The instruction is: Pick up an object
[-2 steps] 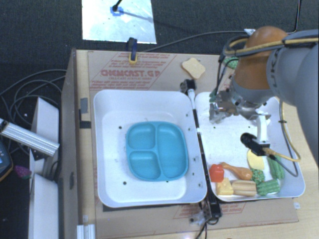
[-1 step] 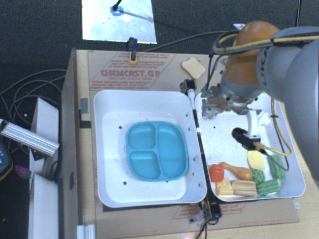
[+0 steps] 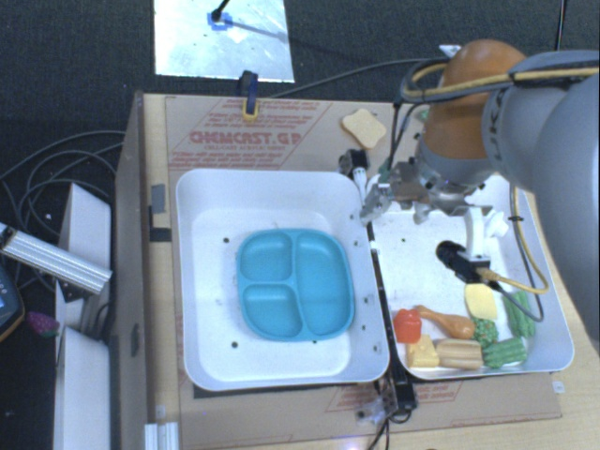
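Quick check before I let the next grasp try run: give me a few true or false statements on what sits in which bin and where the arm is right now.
1. The light blue divided plastic plate lies in the left white bin. True.
2. The toy foods are heaped at the far end of the right white bin. False: the red toy tomato, green toy vegetable and the rest cluster at its near end.
3. The tan bread-shaped piece lies outside both bins, on the cardboard behind them. True.
4. The gripper hangs over the blue plate. False: it is at the far end of the right bin, by the wall shared with the left bin.
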`<state>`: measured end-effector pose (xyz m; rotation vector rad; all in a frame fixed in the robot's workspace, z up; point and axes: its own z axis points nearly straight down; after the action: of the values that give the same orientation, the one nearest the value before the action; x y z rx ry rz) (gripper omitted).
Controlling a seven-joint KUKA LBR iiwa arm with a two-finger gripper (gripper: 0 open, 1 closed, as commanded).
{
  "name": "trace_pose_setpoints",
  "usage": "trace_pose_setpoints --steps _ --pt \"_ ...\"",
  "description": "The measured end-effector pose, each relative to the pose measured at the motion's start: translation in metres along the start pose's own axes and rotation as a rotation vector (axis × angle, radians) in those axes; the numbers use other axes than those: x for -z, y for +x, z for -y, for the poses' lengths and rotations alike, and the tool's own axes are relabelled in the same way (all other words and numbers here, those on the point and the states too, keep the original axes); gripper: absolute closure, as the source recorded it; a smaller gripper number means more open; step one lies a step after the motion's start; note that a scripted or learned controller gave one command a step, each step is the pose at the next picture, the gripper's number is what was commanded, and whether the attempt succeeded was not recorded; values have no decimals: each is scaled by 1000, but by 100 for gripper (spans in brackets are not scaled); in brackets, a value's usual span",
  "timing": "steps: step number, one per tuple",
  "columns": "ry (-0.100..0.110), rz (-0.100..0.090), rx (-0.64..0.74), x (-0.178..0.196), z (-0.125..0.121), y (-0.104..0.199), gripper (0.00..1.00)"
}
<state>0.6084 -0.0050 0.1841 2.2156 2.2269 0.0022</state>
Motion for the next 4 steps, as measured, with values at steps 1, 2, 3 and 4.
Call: trace_pose_setpoints --steps 1,2,3,4 --pt "0 2 -4 0 5 -25 0" --pt "0 2 -4 0 5 -24 0" --pt "0 2 -4 0 5 -24 0" --pt "1 2 -4 -46 -36 -82 0"
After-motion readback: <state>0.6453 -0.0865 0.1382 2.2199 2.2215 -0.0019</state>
